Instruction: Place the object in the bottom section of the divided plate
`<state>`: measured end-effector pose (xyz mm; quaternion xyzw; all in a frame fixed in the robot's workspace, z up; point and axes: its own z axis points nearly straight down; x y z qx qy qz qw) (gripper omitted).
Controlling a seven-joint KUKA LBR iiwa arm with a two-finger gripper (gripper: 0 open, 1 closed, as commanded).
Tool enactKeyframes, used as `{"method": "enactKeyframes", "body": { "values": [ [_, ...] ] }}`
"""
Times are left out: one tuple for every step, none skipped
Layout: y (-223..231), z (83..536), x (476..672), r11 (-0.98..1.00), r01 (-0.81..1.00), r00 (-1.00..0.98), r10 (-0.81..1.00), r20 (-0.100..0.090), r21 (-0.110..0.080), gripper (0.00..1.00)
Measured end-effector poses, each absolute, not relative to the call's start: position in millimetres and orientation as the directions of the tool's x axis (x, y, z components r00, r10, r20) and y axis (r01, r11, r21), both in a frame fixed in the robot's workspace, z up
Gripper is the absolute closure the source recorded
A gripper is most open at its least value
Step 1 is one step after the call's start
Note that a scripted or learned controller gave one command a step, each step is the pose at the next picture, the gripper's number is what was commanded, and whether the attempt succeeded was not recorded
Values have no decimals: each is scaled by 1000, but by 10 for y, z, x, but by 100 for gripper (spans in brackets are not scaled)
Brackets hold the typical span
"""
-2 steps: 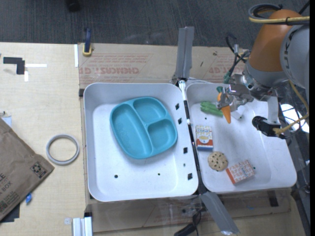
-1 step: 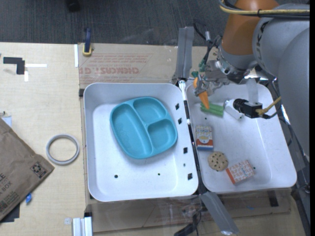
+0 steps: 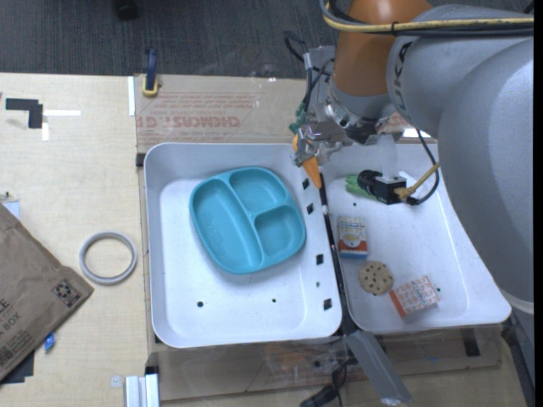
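one plate: a teal divided plate [image 3: 247,220] with three sections lies in the left white bin [image 3: 170,312]; all three sections look bare.
task object: a small orange carrot-like piece [image 3: 313,173] hangs at the gripper [image 3: 310,153], just past the plate's upper right edge, over the wall between the two bins.
gripper state: the orange piece sits right under the fingertips and seems pinched between them, though the grip is small and partly hidden.
arm: one grey arm [image 3: 458,83] with an orange band reaches in from the right of the plate.
risk, loose grip: the piece looks held by its top end alone, so it could slip and fall short of the plate onto the bin wall.
risk, wrong section: the bottom section lies on the plate's far side from the gripper, and an early release would land in a nearer section.
risk, cable: a black and yellow cable [image 3: 392,186] hangs right of the gripper and might snag.
count, right bin [image 3: 475,303], right of the plate: one green item [image 3: 355,183], one small carton [image 3: 352,235], one cookie [image 3: 374,277], one red packet [image 3: 414,296].
count, bench left of the plate: one tape ring [image 3: 109,256], one brown box [image 3: 30,295].
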<state>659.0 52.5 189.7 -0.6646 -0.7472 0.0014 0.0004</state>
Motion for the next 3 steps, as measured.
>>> {"method": "enactKeyframes", "body": {
  "values": [
    [999, 1426, 6078, 399, 917, -399, 917, 0, -5, 100],
    [1697, 1269, 5651, 471, 882, -471, 882, 0, -6, 100],
    [1692, 1270, 5653, 470, 883, -470, 883, 0, -5, 0]
  ]
}}
